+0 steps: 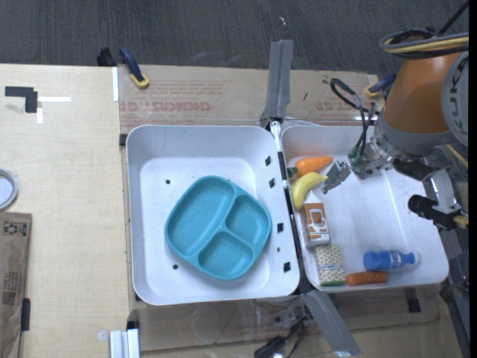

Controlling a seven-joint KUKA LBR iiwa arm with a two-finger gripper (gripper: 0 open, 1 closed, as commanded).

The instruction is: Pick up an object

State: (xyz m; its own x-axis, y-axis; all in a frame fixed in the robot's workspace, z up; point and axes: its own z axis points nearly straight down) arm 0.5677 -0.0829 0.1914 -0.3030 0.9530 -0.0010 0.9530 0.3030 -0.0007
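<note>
Noted the grey arm's orange band (421, 99) closest to the lens, up and to the view's right of the claw. Found the claw (337, 176) low over the far part of the right bin (376, 215), pointing toward the divider between the bins. Could not tell whether the claw was open or closed; saw nothing clearly held in it.

Spotted a yellow banana (305, 188) just beside the claw on its view-left, apart from it or barely touching; could not tell which. Saw an orange carrot (313, 163) just beyond the banana, up and to the view's left of the claw, near it. Found a small white and orange carton (317, 225) below the banana, nearer the view's lower edge than the claw. Found a pale speckled packet (329, 264) further down that side, well apart from the claw. Saw a blue bottle (388, 260) lying on its side, down and to the view's right of the claw, well apart. Saw a slim orange-red piece (366, 278) just below the bottle, against the near wall.

Found a blue divided plate (218, 227) in the left bin (135, 200), well to the view's left of the claw.
</note>
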